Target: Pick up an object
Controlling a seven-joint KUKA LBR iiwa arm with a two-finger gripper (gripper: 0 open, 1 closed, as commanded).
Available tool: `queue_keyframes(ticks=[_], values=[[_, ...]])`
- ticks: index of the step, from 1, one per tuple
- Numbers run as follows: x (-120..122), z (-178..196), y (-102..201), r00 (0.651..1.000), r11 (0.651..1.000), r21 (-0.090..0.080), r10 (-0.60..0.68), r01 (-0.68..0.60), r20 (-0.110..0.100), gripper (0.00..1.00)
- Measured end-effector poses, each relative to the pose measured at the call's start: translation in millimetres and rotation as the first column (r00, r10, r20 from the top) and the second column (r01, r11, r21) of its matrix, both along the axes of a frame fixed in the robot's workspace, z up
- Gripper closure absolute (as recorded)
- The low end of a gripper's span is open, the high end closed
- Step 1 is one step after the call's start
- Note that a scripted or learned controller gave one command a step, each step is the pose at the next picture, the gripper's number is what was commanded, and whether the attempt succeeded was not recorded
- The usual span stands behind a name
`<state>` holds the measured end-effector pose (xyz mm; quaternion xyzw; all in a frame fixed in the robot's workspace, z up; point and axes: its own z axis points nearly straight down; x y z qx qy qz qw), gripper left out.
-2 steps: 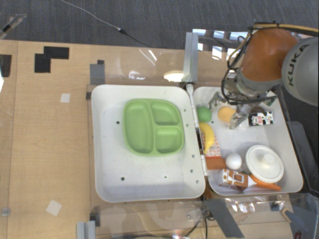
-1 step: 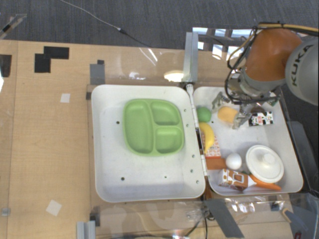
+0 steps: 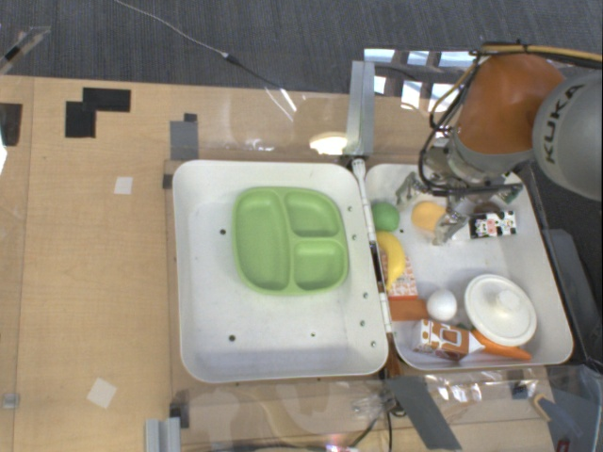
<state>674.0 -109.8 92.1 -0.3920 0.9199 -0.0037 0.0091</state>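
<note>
Orange fruit [image 3: 428, 216], round, is found in the right bin [image 3: 551, 281] near its far end, just beside a green ball [image 3: 384, 217]. The gripper [image 3: 435, 213] is seen lowered over that fruit, its fingers spread wide to either side and not closed on it. A yellow banana [image 3: 393, 257], a white egg [image 3: 442, 304], a white lidded bowl [image 3: 501, 311], an orange carrot [image 3: 500, 349] and a small brown carton [image 3: 444, 340] are also listed in the right bin. A green divided plate [image 3: 289, 239] is held in the left bin [image 3: 207, 328]. Both bins are borne by the bench [image 3: 85, 281].
</note>
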Motion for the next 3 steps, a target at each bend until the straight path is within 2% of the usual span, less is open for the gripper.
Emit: queue_keyframes(ticks=[1, 2, 3], values=[[4, 16, 1, 1.0, 1.0, 0.001, 0.001, -0.001, 0.014, 1.0], [-2, 72, -61, 0.995, 0.995, -0.004, 0.099, -0.099, -0.004, 1.0], [-3, 70, -57, 0.995, 0.995, -0.001, 0.103, -0.103, -0.008, 0.0]])
